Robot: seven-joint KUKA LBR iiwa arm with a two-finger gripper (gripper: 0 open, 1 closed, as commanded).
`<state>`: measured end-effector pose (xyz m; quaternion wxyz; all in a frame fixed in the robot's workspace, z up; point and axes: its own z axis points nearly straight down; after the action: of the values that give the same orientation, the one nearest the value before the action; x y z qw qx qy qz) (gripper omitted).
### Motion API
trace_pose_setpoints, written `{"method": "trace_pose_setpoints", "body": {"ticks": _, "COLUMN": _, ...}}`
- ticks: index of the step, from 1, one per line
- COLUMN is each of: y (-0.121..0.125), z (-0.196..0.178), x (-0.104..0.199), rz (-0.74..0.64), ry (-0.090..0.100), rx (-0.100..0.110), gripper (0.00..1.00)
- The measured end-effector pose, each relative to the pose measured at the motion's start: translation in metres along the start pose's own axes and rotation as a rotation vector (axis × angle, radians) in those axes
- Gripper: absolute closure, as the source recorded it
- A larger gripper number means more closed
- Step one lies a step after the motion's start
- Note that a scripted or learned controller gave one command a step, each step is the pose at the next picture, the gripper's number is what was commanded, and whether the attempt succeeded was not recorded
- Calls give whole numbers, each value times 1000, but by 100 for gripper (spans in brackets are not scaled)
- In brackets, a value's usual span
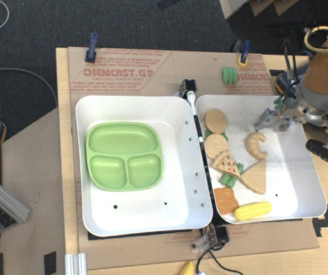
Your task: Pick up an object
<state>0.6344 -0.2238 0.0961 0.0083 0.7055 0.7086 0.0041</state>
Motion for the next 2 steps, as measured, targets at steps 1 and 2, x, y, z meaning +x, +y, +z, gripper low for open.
{"method": "trace_pose_setpoints", "body": {"ticks": 1, "y": -13, "z": 0, "x": 18, "rz": 0, "ry": -8, "rx": -8, "gripper": 0}}
{"method": "trace_pose_setpoints", "body": {"ticks": 2, "y": -42, "z": 10, "x": 45, "rz": 4, "ry": 7, "rx": 20, "gripper": 0}}
